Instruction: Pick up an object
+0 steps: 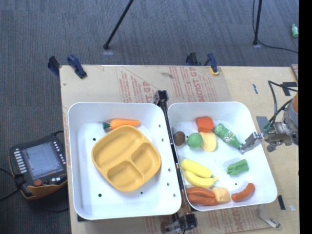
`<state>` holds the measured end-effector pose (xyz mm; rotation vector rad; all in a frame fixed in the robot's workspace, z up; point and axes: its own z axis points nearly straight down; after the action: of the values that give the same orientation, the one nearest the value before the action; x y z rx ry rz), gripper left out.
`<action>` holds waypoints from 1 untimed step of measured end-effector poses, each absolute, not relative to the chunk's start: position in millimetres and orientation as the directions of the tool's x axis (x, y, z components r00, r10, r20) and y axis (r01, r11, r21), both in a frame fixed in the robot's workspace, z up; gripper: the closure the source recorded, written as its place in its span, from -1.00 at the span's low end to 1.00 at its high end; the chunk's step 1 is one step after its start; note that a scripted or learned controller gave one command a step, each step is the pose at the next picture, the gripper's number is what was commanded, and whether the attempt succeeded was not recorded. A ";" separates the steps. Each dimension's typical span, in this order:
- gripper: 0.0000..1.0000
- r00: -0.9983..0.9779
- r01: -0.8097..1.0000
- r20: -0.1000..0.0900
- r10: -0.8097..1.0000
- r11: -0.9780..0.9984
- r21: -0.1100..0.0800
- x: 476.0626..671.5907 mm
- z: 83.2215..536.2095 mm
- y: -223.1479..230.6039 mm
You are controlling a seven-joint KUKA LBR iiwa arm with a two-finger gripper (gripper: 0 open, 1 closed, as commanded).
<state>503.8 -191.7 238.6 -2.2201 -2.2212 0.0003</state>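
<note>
Gripper (249, 143) apparently open, empty, two bins (73, 130), one yellow tray (126, 157), two bananas (197, 173)

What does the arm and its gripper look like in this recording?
At the view's right edge a small part of the arm shows: grey, with a touch of orange above the wrist. Dark cables loop beside it. The gripper is a small grey metal piece, angular, with a green spot behind it.
</note>
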 end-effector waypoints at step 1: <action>-1.00 0.194 0.981 0.001 0.981 -0.194 -0.004 604.0 150.5 -179.6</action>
<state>604.0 -179.6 150.5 -2.4247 -1.9916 0.0023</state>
